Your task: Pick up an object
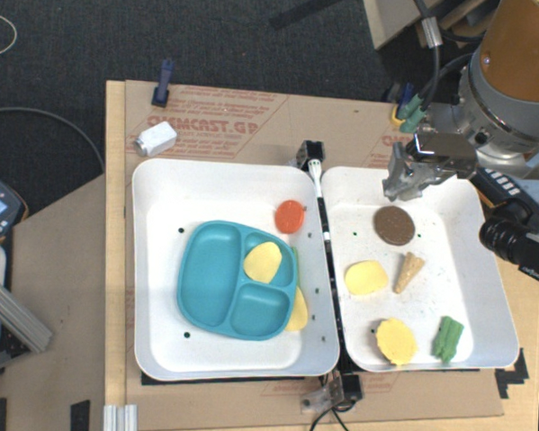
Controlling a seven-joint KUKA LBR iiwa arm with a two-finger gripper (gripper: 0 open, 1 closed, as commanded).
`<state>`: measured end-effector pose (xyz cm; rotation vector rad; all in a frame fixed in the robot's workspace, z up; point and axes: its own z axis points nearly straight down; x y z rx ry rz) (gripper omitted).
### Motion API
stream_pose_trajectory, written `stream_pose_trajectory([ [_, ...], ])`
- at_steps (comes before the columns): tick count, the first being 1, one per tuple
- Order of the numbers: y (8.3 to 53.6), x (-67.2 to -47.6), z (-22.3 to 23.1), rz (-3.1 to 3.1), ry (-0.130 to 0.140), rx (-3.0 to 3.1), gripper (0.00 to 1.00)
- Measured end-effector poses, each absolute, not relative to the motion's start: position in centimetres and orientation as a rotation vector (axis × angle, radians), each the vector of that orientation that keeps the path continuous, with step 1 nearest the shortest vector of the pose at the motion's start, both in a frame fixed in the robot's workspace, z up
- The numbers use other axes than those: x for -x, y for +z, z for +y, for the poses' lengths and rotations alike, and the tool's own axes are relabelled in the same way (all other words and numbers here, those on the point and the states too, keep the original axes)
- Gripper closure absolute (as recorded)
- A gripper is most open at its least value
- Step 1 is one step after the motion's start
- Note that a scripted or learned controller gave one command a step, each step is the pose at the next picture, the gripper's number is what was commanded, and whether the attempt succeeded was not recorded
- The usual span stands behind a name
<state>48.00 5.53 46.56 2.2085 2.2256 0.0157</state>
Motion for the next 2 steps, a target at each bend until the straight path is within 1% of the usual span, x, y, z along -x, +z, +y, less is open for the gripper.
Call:
stream_pose_trajectory([
  [1,35.7,-47.8,7.7,2.228,-0.015,-2.226,1.00],
  [2,46.6,-48.0,8.2,2.219,0.019,-2.213,1.00],
])
